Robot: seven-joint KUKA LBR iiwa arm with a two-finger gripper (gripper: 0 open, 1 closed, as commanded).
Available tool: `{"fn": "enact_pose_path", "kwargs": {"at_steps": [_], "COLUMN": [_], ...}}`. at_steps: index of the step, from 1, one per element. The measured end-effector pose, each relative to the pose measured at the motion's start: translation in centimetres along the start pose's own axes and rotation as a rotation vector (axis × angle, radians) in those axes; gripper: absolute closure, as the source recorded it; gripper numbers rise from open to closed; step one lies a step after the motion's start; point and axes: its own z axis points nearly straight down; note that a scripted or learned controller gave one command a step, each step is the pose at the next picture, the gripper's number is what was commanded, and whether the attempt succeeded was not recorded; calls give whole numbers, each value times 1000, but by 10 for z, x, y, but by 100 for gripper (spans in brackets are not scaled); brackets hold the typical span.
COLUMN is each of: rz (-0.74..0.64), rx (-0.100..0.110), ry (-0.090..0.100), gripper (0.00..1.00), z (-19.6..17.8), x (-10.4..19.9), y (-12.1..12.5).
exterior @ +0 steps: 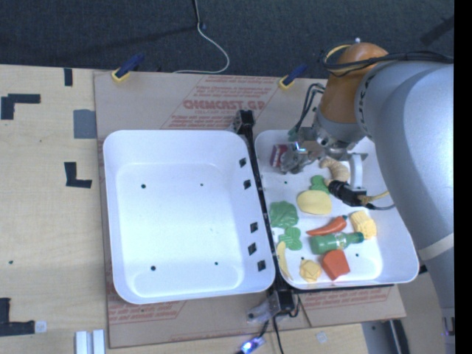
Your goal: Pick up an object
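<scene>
The right bin (398, 271) holds several toy foods: a yellow lemon (315, 202), a red chili (327, 227), a green bottle (335, 242), a red block (335, 264), a green leafy piece (283, 214) and a yellow corn piece (363, 223). My gripper (296, 155) is low over the bin's far left corner. A small dark red object (280, 155) lies right beside it on its left. The view does not show whether that object is held. The grey arm with its orange band (346, 87) hides the bin's far right part.
The left white bin (118, 198) sits beside the right one, with a black divider strip (254, 198) between them. A banana (281, 255) and a small yellow piece (310, 271) lie near the right bin's front edge. A beige piece (338, 169) lies under the wrist.
</scene>
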Motion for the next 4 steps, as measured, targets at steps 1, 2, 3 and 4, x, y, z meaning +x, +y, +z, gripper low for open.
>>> {"fn": "enact_pose_path", "kwargs": {"at_steps": [1,2,3,4], "rz": [0,0,0,-4], "rx": [0,-1,-14,-15], "ry": [0,0,-2,0], "gripper": [100,100,100,100], "z": [0,0,-141,-265], "x": [3,-9,-30,-7], "y": [2,2,5,4]}}
